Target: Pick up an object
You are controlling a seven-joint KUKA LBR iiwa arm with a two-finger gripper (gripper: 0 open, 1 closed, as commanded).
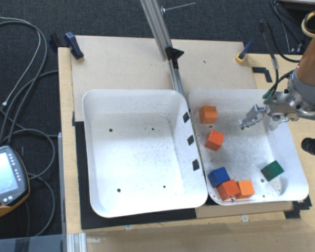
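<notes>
Orange cube (214,139) lies at seven o'clock of the empty gripper (250,119), whose finger spread I cannot tell; approach step, needing descent onto one block

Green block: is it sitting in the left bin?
No, the green block lies in the right bin, near its right wall, apart from the other blocks.

Single fixed camera, mounted above the tabletop (126,67), looking down at a slant from a moderate height. Frame takes in both white bins side by side: left bin (94,101), right bin (296,180) (the arm (307,80) enters from the right edge). Dark floor borders the tabletop.
</notes>
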